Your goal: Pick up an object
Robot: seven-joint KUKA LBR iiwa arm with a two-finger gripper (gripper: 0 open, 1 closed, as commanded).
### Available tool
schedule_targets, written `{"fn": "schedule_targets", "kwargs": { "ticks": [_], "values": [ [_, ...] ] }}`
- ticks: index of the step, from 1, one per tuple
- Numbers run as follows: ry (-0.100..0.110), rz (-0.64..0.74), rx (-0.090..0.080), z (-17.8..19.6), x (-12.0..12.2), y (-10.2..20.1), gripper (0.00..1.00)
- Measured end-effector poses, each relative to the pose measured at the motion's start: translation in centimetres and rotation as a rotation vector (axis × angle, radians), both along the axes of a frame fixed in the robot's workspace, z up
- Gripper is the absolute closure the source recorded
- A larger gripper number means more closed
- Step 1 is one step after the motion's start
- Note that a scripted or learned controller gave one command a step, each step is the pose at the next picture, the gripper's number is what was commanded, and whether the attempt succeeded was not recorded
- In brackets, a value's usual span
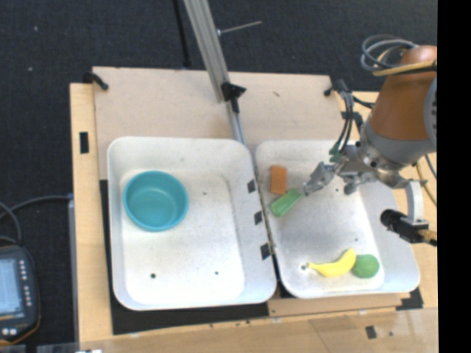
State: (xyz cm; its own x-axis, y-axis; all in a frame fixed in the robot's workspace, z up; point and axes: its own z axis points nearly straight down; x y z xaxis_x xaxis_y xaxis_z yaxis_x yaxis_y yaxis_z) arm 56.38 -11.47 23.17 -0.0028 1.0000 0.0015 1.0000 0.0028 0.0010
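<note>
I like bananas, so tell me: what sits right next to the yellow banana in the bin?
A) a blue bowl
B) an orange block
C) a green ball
C: the green ball lies against the right end of the yellow banana in the near corner of the right bin, while the blue bowl sits in the left bin.

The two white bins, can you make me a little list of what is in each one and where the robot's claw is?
left bin: a teal bowl, upright, near its left side
right bin: four things
orange block: near the top left corner
green piece: just below the orange block, tilted
yellow banana: near the bottom edge
green ball: right beside the banana
gripper: over the right bin, just right of the green piece, holding nothing that shows
arm: grey and orange, coming in from the right
</note>
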Motion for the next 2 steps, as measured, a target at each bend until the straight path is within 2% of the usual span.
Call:
{"fn": "schedule_targets", "kwargs": {
  "ticks": [1, 2],
  "values": [
    [-0.001, -0.001, 0.000, 0.0, 0.0, 0.0, 0.00],
    [0.006, -0.004, -0.003, -6.2, 0.1, -0.5, 0.00]
  ]
}}
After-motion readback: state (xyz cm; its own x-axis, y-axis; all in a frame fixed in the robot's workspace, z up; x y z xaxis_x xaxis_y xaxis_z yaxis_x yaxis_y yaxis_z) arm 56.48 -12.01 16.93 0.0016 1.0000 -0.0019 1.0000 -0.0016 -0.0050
